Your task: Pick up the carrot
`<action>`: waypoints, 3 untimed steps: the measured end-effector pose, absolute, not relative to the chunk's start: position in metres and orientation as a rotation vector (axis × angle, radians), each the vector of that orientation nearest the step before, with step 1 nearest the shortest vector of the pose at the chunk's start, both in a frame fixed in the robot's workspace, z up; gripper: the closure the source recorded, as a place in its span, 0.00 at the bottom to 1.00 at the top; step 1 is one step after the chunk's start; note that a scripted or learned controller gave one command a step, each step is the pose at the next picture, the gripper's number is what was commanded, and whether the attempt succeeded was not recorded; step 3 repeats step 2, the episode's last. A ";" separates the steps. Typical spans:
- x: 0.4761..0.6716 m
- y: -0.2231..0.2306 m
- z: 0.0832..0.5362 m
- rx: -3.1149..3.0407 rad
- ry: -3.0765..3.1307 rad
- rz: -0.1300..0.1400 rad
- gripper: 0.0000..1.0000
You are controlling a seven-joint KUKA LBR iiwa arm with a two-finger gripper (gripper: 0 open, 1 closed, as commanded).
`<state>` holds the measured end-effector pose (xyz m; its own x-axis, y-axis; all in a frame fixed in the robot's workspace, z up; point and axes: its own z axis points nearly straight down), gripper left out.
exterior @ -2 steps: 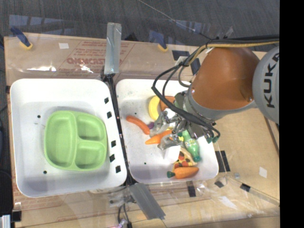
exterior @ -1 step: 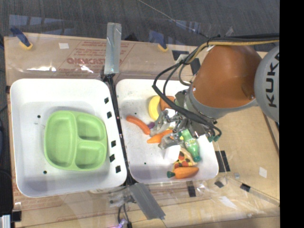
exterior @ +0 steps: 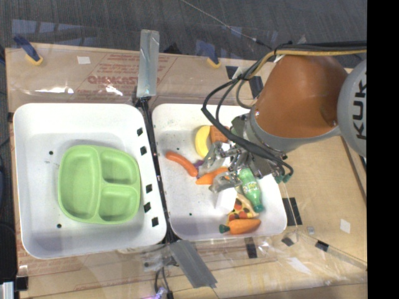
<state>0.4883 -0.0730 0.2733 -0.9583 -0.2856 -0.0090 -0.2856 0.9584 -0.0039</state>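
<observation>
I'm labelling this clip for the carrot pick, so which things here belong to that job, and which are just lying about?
Belongs to the job:
- carrot, at the right bin's near edge
- gripper, low over that bin's middle

Just lying about:
- orange curved piece
- yellow fruit
- green bottle
- pizza slice
- green divided plate in the left bin

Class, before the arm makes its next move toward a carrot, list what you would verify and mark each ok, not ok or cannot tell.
1. Carrot in view: ok. One carrot lies at the right bin's near edge.
2. Gripper over the right bin: ok.
3. Gripper over that carrot: not ok; it hangs farther back, among the orange pieces.
4. Thing between the fingers: cannot tell.
5. Clutter beside the carrot: not ok; a green bottle lies close by.
6. Green tray out of the way: ok, in the left bin.
</observation>
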 end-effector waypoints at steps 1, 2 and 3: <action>0.555 -0.085 0.306 -0.579 3.083 -0.003 1.00; 0.601 -0.117 0.256 -1.187 2.908 0.001 1.00; 0.601 -0.117 0.256 -1.187 2.908 0.001 1.00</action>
